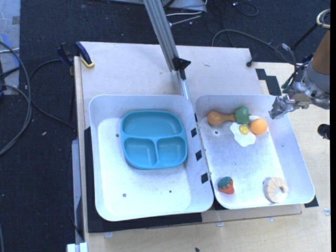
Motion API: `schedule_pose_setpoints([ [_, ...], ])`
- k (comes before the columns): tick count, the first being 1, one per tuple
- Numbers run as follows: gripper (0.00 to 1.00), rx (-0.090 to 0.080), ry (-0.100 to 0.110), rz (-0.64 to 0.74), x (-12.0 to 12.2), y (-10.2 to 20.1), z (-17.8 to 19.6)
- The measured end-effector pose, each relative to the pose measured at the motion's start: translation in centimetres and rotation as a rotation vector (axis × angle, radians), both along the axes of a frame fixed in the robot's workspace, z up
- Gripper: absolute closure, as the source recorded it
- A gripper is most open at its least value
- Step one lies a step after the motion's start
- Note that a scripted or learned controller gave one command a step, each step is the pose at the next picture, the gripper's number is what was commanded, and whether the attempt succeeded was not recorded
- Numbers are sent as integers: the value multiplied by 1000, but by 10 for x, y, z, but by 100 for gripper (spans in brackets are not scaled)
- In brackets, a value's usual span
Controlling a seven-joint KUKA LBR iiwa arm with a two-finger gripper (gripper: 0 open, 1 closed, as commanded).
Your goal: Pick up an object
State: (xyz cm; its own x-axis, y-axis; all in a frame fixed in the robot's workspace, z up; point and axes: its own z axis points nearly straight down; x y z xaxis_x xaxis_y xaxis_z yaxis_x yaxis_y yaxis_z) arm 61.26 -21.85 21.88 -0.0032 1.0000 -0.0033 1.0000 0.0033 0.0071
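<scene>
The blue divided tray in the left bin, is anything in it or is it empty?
Empty. The blue tray lies flat in the left bin, and all three compartments show bare blue bottoms.

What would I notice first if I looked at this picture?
Probably the big blue tray with three sections, sitting in the left bin. Next, the bright toy food in the right bin: an orange ball beside a fried egg at the back, and a strawberry at the front.

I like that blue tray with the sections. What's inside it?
Nothing that I can see: all three sections of the blue tray show bare blue bottoms. The tray covers the white bin floor beneath it.
</scene>
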Motion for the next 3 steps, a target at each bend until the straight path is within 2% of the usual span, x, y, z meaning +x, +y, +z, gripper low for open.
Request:
schedule_pose_setpoints([
  [1,100,1,0,1,1,0,42],
  [2,100,5,7,3,-15,51,49],
  [3,100,4,10,3,-36,107,38],
])
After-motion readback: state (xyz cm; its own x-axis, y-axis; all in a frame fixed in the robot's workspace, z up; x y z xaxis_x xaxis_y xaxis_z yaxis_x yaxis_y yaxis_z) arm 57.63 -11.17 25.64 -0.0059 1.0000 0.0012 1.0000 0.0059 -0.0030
